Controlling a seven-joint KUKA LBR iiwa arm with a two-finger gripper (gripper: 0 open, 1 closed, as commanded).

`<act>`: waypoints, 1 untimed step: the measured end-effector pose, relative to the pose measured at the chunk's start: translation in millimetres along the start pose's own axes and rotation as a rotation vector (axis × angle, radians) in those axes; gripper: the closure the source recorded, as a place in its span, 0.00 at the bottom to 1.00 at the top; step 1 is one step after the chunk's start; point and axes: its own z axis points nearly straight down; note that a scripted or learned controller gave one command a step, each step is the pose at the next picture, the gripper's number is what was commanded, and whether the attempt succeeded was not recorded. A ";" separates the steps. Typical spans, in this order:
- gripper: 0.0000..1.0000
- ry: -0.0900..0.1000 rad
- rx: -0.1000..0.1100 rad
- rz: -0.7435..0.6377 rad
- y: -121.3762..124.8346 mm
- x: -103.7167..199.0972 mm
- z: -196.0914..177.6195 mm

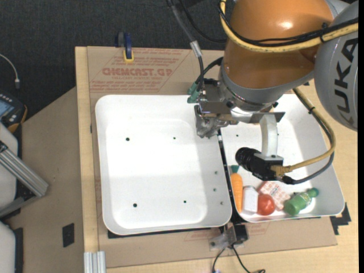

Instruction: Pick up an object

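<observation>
1. Orange carrot [236,186] lies in the near left corner of the right bin [310,147], just beside the wall that bin shares with its neighbour, its green top pointing to the far side.
2. Touching the carrot's right flank is a pale yellow block [249,198], and a red round piece [265,204] sits against that block's right side.
3. A white and pink packet [278,190] rests just behind the red piece.
4. A green bottle [298,203] lies on its side to the right, by the near rim, its cap tilted toward the far right.
5. The gripper [207,127] hangs over the line where the two bins meet, in the far half, well apart from the cluster of things.
6. Whether the gripper is spread or closed cannot be told from this angle, and nothing can be seen in its hold.
7. The arm [273,16], with its broad orange band, covers the far part of the right bin.
8. The left bin [153,169] shows a white floor with small dark dots.
9. Both bins sit on a brown board [142,70] with red lettering, and a blue clamp [126,43] grips its far edge.
</observation>
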 end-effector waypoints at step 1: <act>1.00 -0.004 0.009 0.009 15.6 -18.4 185.1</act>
